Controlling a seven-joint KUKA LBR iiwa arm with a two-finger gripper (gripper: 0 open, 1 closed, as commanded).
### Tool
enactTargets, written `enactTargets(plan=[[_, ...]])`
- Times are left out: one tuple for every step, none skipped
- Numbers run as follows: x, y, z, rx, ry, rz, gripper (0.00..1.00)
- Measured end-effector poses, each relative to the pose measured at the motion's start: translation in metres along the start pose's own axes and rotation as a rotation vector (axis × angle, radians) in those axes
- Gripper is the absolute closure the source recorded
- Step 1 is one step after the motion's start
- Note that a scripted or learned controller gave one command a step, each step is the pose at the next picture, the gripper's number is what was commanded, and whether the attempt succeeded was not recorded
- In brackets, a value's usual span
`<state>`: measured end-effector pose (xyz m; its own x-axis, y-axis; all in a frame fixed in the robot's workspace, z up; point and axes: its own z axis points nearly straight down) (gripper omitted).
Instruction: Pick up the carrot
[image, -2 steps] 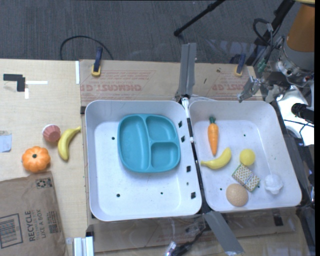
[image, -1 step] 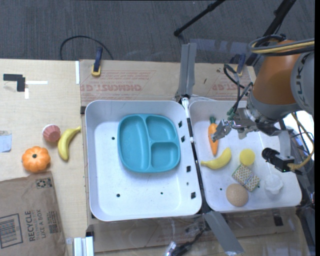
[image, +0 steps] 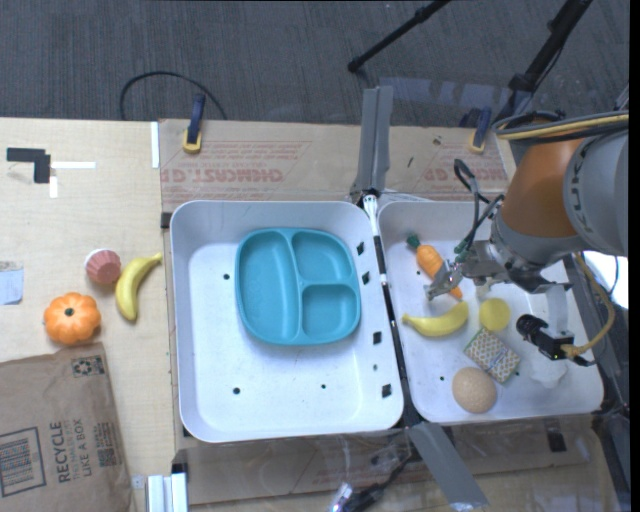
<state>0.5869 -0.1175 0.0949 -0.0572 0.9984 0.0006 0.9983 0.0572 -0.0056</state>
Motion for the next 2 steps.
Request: enactTargets(plan=[[-0.001,0.0,-0.006,0.004,0.001,0.004,1.0],[0.047,0.003,-0.113,0.001,-0.002,0.38,1.0]])
